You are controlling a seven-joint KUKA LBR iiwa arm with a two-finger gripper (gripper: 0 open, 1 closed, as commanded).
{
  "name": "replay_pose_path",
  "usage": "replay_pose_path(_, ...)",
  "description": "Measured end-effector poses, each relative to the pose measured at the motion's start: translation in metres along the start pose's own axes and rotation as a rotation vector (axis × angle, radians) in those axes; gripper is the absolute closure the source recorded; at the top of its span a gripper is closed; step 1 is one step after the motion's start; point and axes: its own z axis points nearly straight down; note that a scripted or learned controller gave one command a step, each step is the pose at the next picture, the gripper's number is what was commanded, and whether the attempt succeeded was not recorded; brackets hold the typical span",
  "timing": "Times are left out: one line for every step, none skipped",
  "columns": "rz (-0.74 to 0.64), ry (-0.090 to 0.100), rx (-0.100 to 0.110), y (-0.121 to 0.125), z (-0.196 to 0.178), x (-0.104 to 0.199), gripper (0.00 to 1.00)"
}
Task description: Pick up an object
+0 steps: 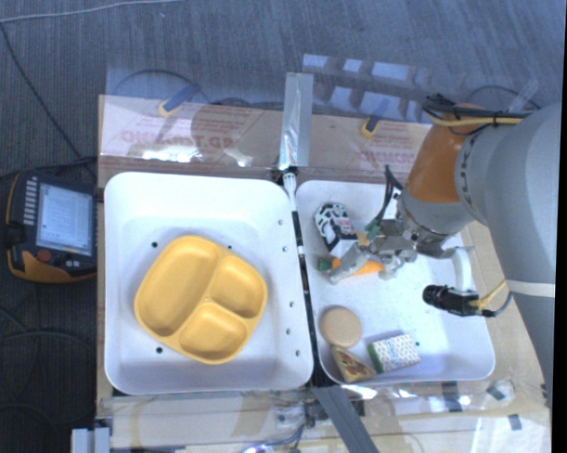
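My gripper (pixel 380 250) is low in the upper middle of the right bin (pixel 474 353), at the end of the grey arm with the orange band (pixel 434 166). It sits right over a small orange and grey item (pixel 354 266) and looks to be touching it. A black-and-white patterned object (pixel 331 221) lies just to its left. Nearer the front of the bin are a round tan disc (pixel 340 326), a green and white box (pixel 395 351) and a brown wedge-shaped piece (pixel 353 366).
The left bin (pixel 126 215) holds a yellow divided plate (pixel 200 297). A ridge where the two bins meet (pixel 300 277) runs down the middle. A black cable connector (pixel 448 298) hangs by the arm at the right. A handheld pendant (pixel 51 224) rests left of the bench.
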Motion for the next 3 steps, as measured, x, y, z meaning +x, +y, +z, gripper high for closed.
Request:
replay_pose_path(0.001, -0.004, 0.005, -0.002, -0.011, 0.0, 1.0)
replay_pose_path(0.132, -0.058, -0.128, 0.041, -0.107, 0.034, 1.0)
replay_pose_path(0.132, -0.058, -0.128, 0.041, -0.106, 0.034, 0.0)
